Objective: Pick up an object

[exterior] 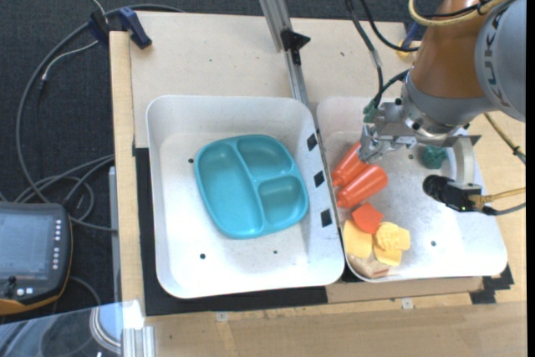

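Nearest the lens: grey arm with its orange band, reaching in over the right bin

Camera view, everything placed against the two orange carrots:
- gripper just above and touching or almost touching their upper end; open or closed, cannot tell from this angle
- red-orange block just below the carrots, yellow pieces below that again, heaped against the bin's near wall
- small green item to the right of the carrots, half hidden under the wrist
- teal divided plate well to the left of the carrots, alone in the left bin

Likely target: the carrots, lying side by side hard against the wall between the bins

Risks, as a judgement: closing on a tapered tip and squeezing it out sideways; catching both carrots and dropping one; striking the wall, given so little room on that side
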Controlling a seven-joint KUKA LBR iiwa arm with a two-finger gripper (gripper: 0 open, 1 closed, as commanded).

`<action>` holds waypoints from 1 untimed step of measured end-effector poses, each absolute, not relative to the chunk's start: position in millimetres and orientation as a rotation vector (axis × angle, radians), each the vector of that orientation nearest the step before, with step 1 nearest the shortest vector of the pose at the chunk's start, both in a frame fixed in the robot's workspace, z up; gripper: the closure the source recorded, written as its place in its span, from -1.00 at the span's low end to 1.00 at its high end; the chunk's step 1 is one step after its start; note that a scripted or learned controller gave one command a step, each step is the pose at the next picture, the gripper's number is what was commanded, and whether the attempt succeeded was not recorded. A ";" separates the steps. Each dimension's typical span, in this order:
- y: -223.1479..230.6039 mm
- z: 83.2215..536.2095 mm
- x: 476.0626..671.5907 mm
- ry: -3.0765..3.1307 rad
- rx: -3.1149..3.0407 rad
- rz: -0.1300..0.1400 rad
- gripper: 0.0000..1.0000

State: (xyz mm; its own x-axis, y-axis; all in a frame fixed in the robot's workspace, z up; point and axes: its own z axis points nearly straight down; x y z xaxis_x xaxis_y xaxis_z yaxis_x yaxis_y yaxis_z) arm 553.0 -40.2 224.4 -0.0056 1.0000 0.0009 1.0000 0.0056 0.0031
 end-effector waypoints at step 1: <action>4.8 236.2 575.5 2.227 2.213 0.006 1.00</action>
State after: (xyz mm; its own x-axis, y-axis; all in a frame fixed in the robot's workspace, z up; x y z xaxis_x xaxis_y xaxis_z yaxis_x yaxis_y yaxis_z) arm 575.5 4.8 236.2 -0.0065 1.0000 0.0014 1.0000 0.0065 0.0037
